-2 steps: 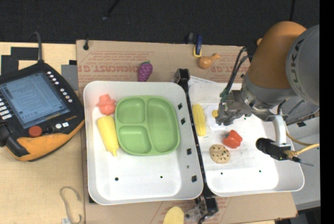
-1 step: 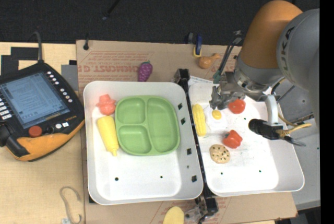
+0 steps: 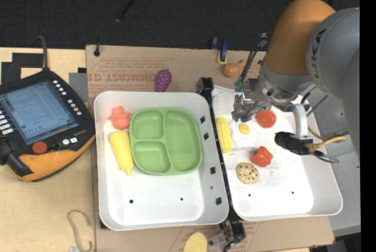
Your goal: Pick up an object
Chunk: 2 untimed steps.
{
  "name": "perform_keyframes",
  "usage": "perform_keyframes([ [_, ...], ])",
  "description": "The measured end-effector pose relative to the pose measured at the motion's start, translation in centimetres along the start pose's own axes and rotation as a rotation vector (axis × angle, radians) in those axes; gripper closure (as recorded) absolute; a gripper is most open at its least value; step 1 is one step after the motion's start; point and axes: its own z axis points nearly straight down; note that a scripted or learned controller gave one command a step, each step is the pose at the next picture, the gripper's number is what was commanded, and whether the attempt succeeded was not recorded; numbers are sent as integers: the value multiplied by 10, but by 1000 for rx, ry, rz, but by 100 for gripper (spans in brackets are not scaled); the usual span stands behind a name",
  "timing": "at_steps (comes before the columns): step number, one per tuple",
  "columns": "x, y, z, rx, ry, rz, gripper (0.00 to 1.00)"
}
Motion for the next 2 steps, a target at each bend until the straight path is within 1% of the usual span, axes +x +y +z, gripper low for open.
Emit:
perform_keyframes([
  [1, -1, 1, 14, 3, 0, -1, 100],
  [2, -1, 15, 12, -1, 0, -5, 100],
])
